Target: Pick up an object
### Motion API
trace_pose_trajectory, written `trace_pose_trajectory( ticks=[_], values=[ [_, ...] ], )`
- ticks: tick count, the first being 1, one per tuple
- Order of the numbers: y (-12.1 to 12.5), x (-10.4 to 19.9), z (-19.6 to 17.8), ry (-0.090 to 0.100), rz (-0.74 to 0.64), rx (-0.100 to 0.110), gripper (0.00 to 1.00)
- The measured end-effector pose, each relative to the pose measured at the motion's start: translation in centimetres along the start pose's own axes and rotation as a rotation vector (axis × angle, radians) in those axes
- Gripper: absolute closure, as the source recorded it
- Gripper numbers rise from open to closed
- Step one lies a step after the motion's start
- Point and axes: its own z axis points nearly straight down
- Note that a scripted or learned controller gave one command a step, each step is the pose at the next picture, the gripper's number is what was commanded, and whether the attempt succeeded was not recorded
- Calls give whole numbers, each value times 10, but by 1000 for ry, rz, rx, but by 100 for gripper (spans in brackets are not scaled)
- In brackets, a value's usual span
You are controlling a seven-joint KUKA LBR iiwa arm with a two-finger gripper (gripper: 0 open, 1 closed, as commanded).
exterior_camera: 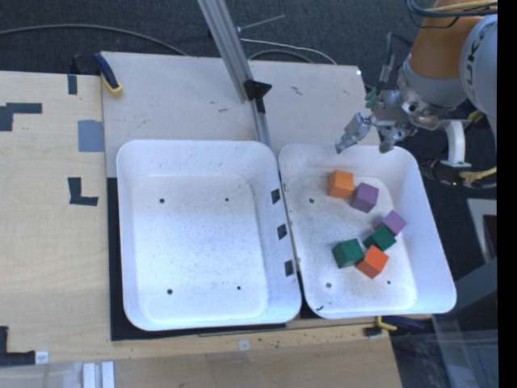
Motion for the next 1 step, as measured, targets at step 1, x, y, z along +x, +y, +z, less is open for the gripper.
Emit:
trace_pose_trajectory(
  ticks=[1],
  values=[
    [-13,4,98,2,0,9,0]
  ],
)
